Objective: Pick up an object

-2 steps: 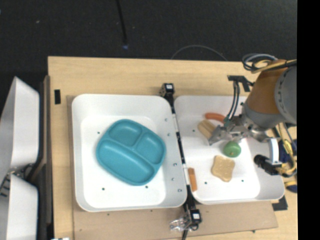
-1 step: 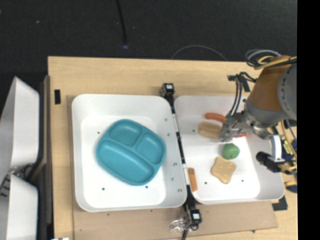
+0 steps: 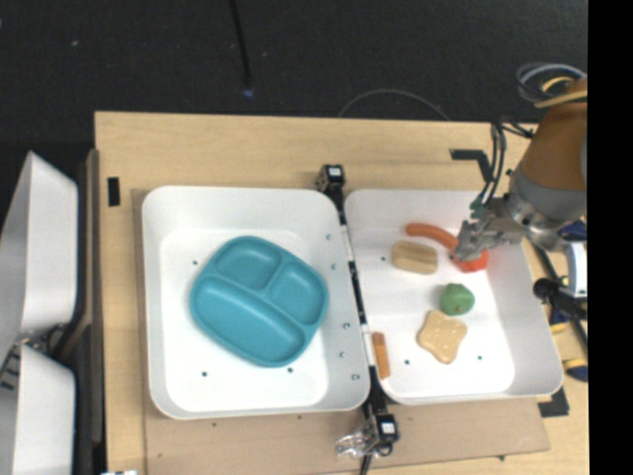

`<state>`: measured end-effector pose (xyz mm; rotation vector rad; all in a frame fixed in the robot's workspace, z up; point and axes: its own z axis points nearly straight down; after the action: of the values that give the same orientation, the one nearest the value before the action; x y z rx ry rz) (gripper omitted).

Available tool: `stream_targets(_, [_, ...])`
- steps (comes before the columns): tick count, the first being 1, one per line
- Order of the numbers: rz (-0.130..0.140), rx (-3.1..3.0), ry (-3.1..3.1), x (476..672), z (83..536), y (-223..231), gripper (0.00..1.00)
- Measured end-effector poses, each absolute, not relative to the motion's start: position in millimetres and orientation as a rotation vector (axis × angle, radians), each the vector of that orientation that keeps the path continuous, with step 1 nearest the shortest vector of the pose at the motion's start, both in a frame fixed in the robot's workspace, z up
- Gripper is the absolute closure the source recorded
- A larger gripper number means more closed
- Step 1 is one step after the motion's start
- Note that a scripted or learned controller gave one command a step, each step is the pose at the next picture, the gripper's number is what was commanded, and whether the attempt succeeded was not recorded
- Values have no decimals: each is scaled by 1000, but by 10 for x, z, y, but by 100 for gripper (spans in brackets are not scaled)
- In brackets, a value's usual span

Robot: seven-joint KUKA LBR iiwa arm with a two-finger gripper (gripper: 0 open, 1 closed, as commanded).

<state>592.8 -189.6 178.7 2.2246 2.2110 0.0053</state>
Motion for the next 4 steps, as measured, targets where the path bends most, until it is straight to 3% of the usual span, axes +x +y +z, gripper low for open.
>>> stream_targets(1, [6,2215,2220,5943,2239,-1906,100])
stream_targets(3, [0,2215,2228,6108,2125,-836,100])
stream_targets(4, [5,2212,2230,6192,2284,-328,100])
